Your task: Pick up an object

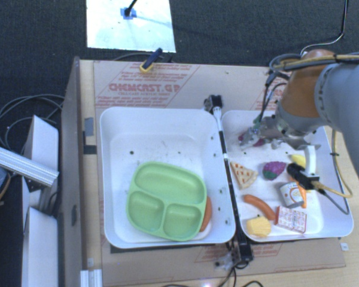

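Nearby: pizza slice [243,175] | purple toy [274,169] | sausage [259,205] | cheese [258,226]

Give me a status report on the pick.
End effector low at the right bin's far end, grip unclear. Nothing seen held. Waffle, purple toy, sausage loose in that bin; green tray in the left bin.

The left bin [113,136] lay open across its upper half; a green tray [166,201] filled its lower part, a sausage [207,213] wedged against the divider [224,160]. In the right bin [341,220], toys crowded the middle and bottom: pizza slice [243,175], purple piece [274,169], can [291,194], carton [292,219]. The arm [323,97] blocked its top.
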Controlling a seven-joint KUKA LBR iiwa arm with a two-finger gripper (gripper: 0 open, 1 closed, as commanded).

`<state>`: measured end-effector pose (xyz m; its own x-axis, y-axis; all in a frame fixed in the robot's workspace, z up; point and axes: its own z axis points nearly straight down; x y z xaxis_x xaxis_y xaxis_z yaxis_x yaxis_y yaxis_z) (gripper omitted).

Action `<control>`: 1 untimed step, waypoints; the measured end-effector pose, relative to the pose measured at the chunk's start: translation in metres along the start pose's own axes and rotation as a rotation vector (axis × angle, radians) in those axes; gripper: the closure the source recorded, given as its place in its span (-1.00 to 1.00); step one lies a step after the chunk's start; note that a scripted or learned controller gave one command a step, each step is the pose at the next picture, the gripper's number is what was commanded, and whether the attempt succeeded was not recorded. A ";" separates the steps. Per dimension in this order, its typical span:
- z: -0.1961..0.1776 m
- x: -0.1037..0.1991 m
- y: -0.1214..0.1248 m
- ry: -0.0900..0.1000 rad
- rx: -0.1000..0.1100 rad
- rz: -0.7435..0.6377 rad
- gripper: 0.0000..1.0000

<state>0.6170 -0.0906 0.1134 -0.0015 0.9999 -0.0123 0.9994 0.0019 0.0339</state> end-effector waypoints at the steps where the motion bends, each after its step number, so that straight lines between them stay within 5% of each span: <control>1: 0.024 0.001 -0.041 0.008 0.021 0.002 -1.00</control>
<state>0.5768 -0.0895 0.0879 0.0006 1.0000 -0.0047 0.9999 -0.0005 0.0132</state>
